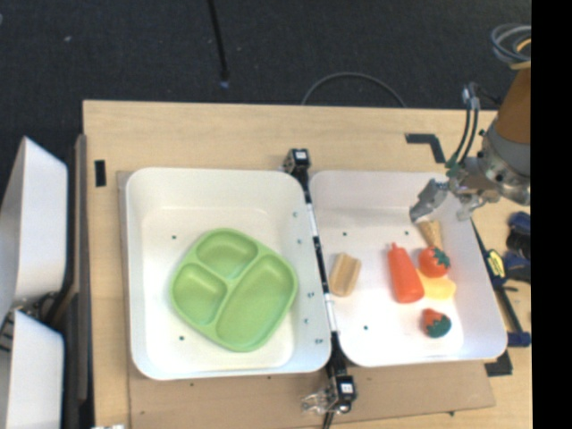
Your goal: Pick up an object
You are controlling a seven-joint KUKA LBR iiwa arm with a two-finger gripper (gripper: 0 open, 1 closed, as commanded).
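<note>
The tan cone [432, 233] lies just below the arm's jaws (whether spread, I cannot tell).

1 fixed camera looks down at a slant from above the bench [223, 132], framing both white bins [143, 239] fully.

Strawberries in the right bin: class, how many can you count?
2. One strawberry lies by the carrot, above a yellow piece; the other strawberry sits nearer the bin's front edge. None seem hidden.

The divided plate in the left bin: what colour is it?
Light green, clearest in the camera view: the divided plate has three compartments.
</note>
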